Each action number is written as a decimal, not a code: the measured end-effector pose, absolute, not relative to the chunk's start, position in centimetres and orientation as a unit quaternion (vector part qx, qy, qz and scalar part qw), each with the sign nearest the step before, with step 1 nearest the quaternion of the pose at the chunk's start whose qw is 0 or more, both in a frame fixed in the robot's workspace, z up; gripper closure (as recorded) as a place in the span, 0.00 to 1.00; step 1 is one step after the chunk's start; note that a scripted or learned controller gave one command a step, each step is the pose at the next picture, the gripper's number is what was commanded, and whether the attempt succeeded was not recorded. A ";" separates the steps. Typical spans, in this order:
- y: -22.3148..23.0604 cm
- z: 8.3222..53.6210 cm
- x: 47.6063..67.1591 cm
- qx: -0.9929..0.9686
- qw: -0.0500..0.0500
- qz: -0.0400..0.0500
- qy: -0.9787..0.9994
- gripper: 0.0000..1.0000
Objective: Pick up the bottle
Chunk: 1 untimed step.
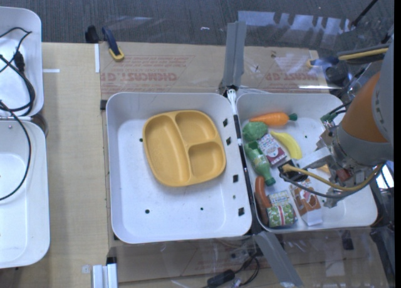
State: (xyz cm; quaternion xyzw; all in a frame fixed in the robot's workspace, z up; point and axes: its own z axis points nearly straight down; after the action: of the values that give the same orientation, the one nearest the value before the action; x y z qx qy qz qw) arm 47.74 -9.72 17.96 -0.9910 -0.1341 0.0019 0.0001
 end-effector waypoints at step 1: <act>-5.6 31.8 56.0 -0.989 -0.001 0.002 -0.149 0.00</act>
State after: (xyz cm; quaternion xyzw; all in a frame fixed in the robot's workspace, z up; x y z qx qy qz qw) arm 56.02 -5.64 31.83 -0.9888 -0.1492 0.0021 -0.0006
